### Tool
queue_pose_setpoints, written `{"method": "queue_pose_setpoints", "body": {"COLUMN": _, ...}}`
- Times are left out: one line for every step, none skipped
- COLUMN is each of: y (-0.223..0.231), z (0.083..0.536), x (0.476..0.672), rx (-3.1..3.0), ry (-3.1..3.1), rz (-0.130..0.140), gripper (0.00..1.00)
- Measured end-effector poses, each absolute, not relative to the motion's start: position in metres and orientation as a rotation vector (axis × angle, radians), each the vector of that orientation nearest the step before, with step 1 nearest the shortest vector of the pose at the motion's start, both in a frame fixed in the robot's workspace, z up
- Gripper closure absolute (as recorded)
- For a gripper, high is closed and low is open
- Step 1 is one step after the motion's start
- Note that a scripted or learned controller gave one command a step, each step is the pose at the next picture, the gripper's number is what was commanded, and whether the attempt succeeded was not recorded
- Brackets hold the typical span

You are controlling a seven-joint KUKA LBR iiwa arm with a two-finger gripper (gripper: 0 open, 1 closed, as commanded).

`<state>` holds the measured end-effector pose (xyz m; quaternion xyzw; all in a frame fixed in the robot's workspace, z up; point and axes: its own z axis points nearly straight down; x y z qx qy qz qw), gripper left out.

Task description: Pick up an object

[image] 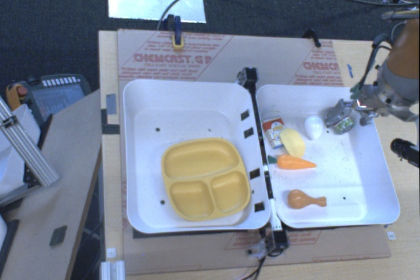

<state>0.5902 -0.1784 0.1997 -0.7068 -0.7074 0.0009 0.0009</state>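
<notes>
The word "CHEMCAST" followed by "GP" is printed in red on the sheet (197, 52) lying under the bins, at upper left, and is repeated, only partly legible, at upper right near the far edge. Smaller red lines around these words are too small to be read. Print can be made out on a small red and white packet (272, 127) in the right bin (377, 197), but it cannot be read.
</notes>
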Motion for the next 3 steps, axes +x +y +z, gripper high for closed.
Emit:
{"method": "queue_pose_setpoints", "body": {"y": -0.183, "z": 0.156, "x": 0.595, "rx": -2.220, "ry": -2.223, "rz": 0.001, "gripper": 0.00}}
{"method": "queue_pose_setpoints", "body": {"y": -0.182, "z": 0.115, "x": 0.596, "rx": -2.220, "ry": -2.223, "rz": 0.000, "gripper": 0.00}}
{"method": "queue_pose_setpoints", "body": {"y": -0.183, "z": 0.128, "x": 0.597, "rx": -2.223, "ry": -2.226, "rz": -0.003, "gripper": 1.00}}
